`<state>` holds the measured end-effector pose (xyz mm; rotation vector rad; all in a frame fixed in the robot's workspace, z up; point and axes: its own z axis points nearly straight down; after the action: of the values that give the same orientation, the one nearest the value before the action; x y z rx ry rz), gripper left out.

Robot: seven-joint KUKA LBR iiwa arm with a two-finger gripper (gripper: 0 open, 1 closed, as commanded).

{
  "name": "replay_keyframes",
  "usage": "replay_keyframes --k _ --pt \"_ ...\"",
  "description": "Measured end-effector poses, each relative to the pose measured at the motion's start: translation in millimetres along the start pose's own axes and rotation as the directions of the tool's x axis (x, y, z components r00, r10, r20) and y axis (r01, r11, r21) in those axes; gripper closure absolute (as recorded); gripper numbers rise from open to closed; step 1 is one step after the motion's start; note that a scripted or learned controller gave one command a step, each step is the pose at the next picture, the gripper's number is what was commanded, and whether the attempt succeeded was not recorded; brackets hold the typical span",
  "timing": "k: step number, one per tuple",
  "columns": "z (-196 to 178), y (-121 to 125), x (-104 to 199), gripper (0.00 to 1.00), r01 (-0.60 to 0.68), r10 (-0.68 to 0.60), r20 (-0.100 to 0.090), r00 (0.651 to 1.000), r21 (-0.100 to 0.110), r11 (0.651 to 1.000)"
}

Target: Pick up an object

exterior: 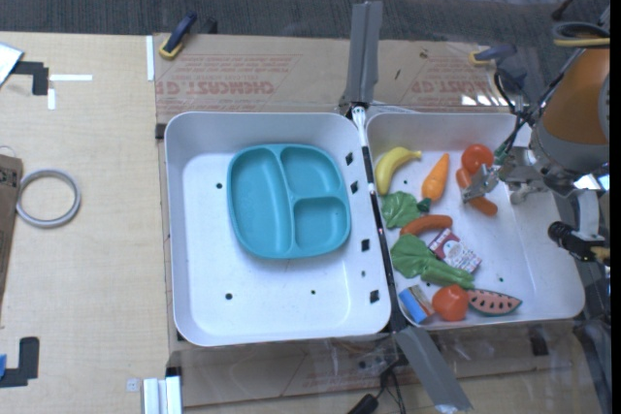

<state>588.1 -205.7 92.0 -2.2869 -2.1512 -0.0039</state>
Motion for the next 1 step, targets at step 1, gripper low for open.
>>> replay_keyframes --k 1 --pt "-8.9 -0.1 -0.7 1.0 -0.002 0.002 0.001 1.0 0.0 1.0"
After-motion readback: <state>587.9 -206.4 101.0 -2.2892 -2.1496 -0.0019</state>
